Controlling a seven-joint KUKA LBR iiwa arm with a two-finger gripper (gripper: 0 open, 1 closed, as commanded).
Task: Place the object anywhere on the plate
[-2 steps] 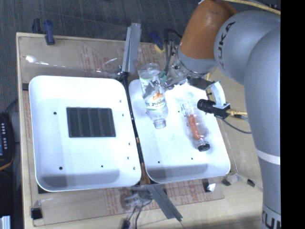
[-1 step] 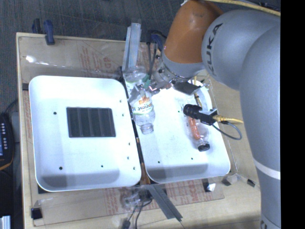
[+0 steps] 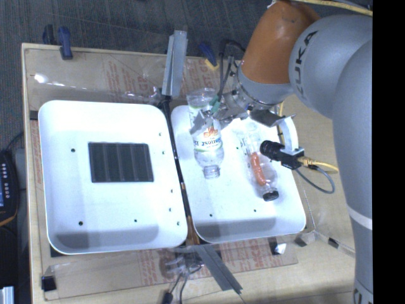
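Observation:
A dark grey ribbed plate (image 3: 120, 162) lies flat in the middle of the left bin (image 3: 57, 125). In the right bin (image 3: 240, 223) a clear plastic water bottle (image 3: 209, 145) with a white label lies lengthwise, its narrow end toward the front. My gripper (image 3: 214, 111) hangs over the far end of this bottle, touching or very close to it. Whether it grips the bottle is hidden by the wrist. A small clear bottle with orange contents (image 3: 258, 168) and a black cap lies to the right of the water bottle.
A black wrist-mounted part (image 3: 280, 152) with a yellow cable juts over the right bin's right side. A grey metal bar (image 3: 174, 62) stands at the back between the bins. Blue clamps (image 3: 64, 42) sit at the bench's back left.

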